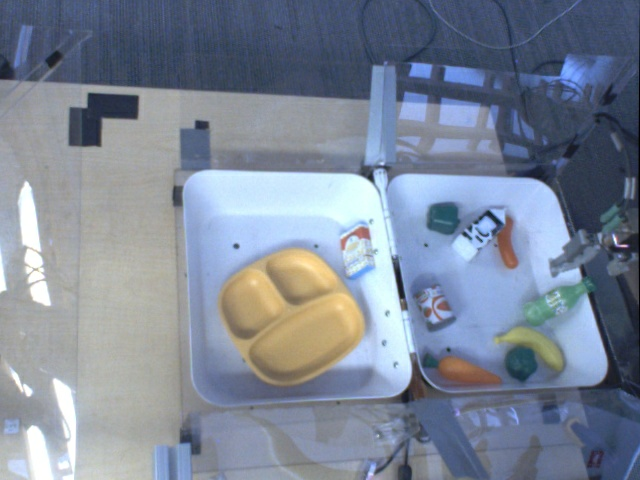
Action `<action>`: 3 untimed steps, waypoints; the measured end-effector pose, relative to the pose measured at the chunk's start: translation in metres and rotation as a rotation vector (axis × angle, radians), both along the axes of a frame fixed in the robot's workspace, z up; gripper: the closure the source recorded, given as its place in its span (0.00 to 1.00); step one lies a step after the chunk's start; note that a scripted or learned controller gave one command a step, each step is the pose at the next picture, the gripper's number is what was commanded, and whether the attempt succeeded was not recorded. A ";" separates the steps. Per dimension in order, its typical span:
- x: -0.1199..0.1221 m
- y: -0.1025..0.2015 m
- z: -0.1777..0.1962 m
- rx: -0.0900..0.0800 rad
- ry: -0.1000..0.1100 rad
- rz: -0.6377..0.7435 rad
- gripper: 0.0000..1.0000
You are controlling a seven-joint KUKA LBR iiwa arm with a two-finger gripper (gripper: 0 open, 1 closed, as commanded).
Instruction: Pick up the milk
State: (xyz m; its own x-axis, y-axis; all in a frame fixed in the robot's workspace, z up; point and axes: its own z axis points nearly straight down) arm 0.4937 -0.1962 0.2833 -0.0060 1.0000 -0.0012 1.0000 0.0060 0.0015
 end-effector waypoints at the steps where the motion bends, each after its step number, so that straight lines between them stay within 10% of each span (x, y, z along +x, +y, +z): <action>1: 0.034 0.003 -0.026 -0.001 -0.002 0.006 0.00; 2: 0.101 0.013 -0.103 0.001 0.000 -0.080 0.00; 3: 0.095 0.030 -0.101 0.001 0.002 -0.281 0.00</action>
